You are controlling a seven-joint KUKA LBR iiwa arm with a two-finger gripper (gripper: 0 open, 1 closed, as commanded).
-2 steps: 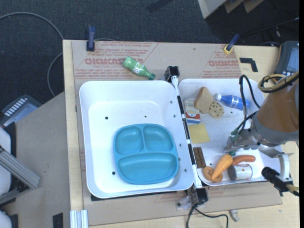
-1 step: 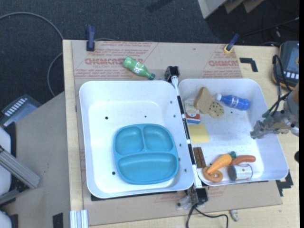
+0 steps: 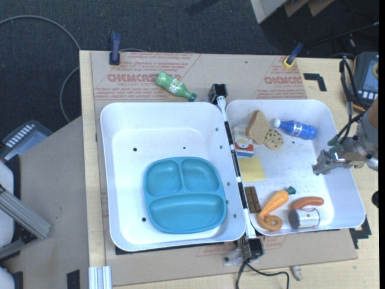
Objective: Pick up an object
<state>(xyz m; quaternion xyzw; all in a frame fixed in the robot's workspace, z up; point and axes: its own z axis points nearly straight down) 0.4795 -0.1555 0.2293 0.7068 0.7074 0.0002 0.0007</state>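
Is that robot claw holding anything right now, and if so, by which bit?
Nothing shows in the gripper; it hangs over bare floor of the right bin.

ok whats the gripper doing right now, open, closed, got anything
Gripper: over the right bin, right of the blue bottle; nothing seen between its fingers, and open or closed cannot be told.

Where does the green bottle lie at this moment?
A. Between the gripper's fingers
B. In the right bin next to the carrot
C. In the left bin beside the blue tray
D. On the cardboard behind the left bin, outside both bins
D: the green bottle lies on its side on the cardboard, beyond the left bin's far rim.
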